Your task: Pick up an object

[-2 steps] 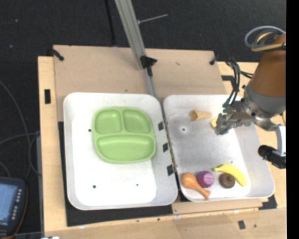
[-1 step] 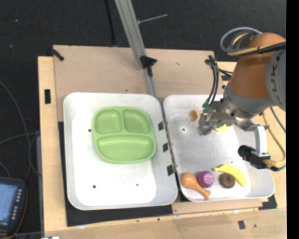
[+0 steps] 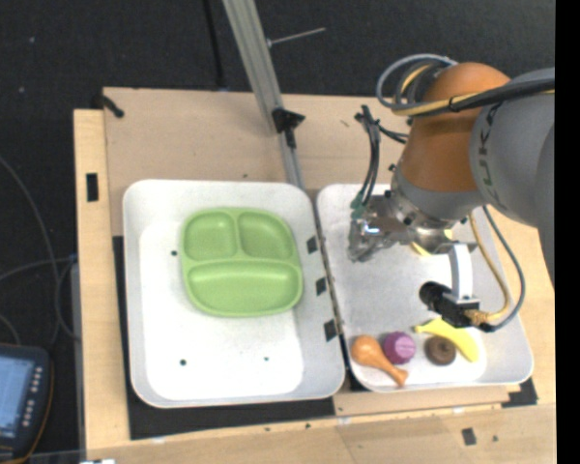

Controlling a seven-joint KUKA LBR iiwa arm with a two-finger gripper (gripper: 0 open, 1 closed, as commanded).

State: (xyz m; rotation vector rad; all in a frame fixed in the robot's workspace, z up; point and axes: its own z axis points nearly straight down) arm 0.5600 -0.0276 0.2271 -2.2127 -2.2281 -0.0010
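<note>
My gripper (image 3: 364, 243) hangs over the upper left part of the right bin (image 3: 387, 288), pointing down; its tips are small and blurred against the bin floor. Nothing shows between them. Along the bin's front edge lie an orange pear-shaped toy (image 3: 375, 356), a purple round object (image 3: 399, 347), a yellow banana (image 3: 454, 337) and a brown round piece (image 3: 441, 351) resting against the banana. All of these sit well below and to the right of the gripper.
The left bin (image 3: 155, 356) holds a green divided plate (image 3: 242, 262). A metal pole (image 3: 256, 56) slants up from between the bins. A black part with cables (image 3: 449, 303) hangs off the arm above the banana. A tablet (image 3: 10, 394) lies at far left.
</note>
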